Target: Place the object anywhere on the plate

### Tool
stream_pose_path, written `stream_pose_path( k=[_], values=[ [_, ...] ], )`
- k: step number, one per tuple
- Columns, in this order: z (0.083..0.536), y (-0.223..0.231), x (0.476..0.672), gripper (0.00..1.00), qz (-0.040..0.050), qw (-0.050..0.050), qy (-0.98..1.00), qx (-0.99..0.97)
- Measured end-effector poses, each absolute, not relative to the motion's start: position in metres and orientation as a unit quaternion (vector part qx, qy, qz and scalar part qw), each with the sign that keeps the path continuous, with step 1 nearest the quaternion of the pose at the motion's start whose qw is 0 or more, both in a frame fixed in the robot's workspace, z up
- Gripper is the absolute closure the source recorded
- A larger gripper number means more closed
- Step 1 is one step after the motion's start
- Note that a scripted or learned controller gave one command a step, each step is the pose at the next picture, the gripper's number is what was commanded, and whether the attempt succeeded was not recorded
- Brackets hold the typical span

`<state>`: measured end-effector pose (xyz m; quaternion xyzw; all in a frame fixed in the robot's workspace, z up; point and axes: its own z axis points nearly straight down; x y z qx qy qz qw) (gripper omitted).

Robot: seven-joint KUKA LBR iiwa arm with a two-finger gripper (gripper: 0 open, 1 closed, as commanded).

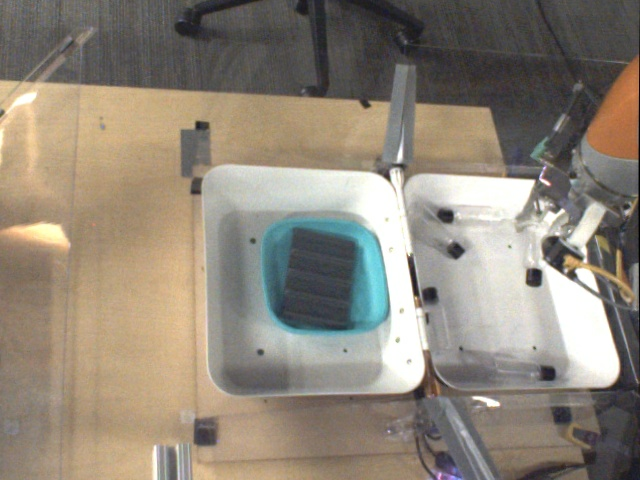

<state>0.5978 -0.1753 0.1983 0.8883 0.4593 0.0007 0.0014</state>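
A dark grey ribbed block [320, 276] lies flat on the turquoise plate [373, 286], which sits in the middle of the left white bin [230, 298]. The block covers most of the plate's centre and is turned slightly clockwise. My gripper [568, 230] hangs over the upper right part of the right bin [480, 313], far from the plate. Nothing shows under it but bare bin floor. The arm's orange band [615, 118] is at the frame's right edge.
Several small black studs, one of them [455, 250], dot the right bin's floor and rims. A metal post [400, 118] rises behind the seam between the bins. Yellow cables [600, 268] trail by the wrist. Wooden bench [100, 318] spreads to the left.
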Motion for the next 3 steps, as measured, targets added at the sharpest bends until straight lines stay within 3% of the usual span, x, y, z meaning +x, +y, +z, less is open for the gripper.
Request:
stream_pose_path(
  k=[1,2,3],
  values=[
    [0.198,-0.175,0.598,0.00,0.0008,0.001,0.459,0.888],
    [0.258,-0.164,0.565,0.00,0.0030,0.003,0.436,0.900],
    [0.297,-0.190,0.616,0.00,0.0033,0.004,0.414,0.910]
  ],
)
